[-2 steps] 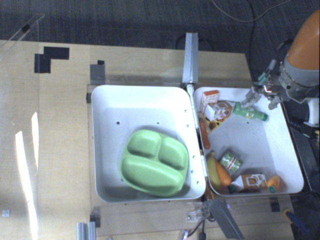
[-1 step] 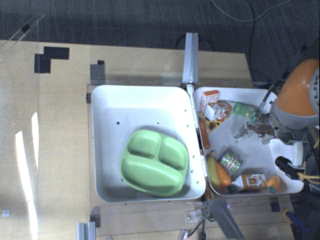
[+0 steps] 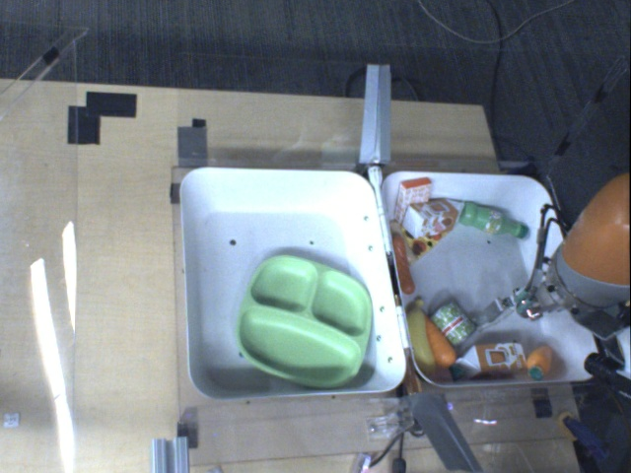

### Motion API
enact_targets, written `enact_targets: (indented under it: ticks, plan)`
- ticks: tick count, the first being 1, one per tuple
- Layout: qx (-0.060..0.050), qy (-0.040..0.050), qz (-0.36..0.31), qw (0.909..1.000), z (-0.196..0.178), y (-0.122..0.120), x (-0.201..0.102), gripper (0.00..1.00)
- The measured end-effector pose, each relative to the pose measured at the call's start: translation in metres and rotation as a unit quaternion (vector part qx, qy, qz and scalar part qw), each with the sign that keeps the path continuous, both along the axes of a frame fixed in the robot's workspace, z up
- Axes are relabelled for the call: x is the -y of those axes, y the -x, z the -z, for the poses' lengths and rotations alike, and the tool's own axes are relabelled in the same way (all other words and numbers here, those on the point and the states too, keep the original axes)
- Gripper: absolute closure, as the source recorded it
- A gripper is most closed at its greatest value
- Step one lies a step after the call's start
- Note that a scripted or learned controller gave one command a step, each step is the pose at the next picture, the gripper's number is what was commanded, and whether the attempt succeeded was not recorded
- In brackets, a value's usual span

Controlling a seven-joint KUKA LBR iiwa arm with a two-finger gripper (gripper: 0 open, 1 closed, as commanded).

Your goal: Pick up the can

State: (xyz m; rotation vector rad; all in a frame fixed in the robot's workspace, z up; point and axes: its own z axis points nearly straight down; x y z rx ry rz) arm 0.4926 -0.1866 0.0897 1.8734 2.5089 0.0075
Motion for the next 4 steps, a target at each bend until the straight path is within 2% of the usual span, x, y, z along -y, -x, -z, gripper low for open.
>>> enact_targets:
  ticks: [1,2,3,4]
  plan:
    - [0.002,-0.0004,0.022,0.9998,0.0,-0.049,-0.015,0.0]
    - [-0.002,-0.0023,0.222,0.9751,0.003,-0.136,0.008,0.0]
    - [-0.002,-0.002,0.112,0.9937,-0.022,-0.067,-0.034,0.0]
    - [0.001,-0.0021,0.112,0.9937,-0.033,-0.069,-0.034,1.0]
